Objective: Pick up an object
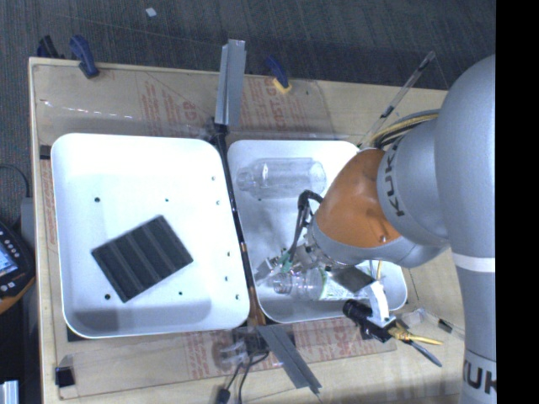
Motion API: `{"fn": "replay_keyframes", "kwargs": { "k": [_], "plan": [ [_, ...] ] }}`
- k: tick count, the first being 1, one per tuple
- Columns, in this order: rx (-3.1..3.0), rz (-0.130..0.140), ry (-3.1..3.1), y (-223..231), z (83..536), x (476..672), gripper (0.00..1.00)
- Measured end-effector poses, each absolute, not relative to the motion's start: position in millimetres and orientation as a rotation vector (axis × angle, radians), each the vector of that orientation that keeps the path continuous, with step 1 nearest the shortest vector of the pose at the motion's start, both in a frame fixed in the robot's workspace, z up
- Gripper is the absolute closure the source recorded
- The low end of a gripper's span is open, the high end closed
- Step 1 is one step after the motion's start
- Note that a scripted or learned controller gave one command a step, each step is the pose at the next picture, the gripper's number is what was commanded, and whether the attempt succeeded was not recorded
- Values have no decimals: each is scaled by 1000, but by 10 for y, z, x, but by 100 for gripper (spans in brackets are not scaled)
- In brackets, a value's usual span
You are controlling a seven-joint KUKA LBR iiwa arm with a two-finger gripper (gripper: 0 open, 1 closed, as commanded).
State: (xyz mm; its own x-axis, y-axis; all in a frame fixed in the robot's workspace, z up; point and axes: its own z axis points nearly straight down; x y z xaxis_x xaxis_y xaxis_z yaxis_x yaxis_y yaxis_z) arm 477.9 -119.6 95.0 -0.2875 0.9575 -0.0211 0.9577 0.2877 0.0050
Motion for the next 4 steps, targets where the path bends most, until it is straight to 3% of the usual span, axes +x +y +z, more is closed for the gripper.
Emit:
{"fn": "replay_keyframes", "kwargs": {
  "k": [1, 2, 3, 4],
  "plan": [
    [2234, -1, 2211, -1410, 1177, 5051, 0],
    [2216, 0, 2232, -1594, 1403, 4766, 0],
    [2120, -2, 2315, -1222, 922, 4772, 0],
    [2116, 1, 2319, -1214, 1020, 4787, 100]
  ]
}}
